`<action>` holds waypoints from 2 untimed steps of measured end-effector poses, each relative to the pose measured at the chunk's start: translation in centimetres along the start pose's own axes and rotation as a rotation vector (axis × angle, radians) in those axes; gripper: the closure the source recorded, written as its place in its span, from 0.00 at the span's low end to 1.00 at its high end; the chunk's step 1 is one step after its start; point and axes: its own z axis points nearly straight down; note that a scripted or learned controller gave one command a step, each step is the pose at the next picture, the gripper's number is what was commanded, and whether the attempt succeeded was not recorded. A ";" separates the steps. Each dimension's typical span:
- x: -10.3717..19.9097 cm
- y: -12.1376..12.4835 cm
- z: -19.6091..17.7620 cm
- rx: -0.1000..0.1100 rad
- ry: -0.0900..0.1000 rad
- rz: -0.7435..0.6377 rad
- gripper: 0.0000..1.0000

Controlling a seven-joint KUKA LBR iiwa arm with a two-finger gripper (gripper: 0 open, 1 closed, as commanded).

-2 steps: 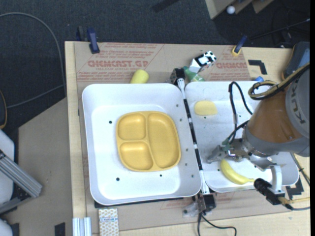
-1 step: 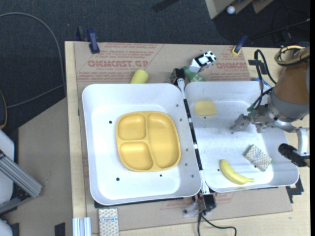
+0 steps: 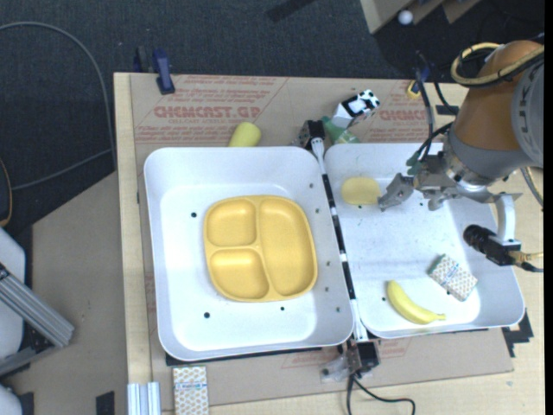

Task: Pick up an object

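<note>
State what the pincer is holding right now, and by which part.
Nothing is seen held. The pincer hangs over the right bin beside the pale yellow object, with nothing visible between its fingers.

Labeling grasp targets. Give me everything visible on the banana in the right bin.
The banana is small, bright yellow and smooth, likely a plastic toy. It curves gently, lies flat on the floor of the right bin near its front edge, with a darker tip pointing right. Nothing touches it: the patterned packet sits apart, up and to its right, and the end effector is well away at the bin's far side.
</note>
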 end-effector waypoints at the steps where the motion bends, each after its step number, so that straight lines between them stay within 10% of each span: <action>1: 2.0 1.4 7.7 0.006 0.001 0.001 0.00; 2: -5.8 1.9 8.2 0.000 -0.003 0.003 0.00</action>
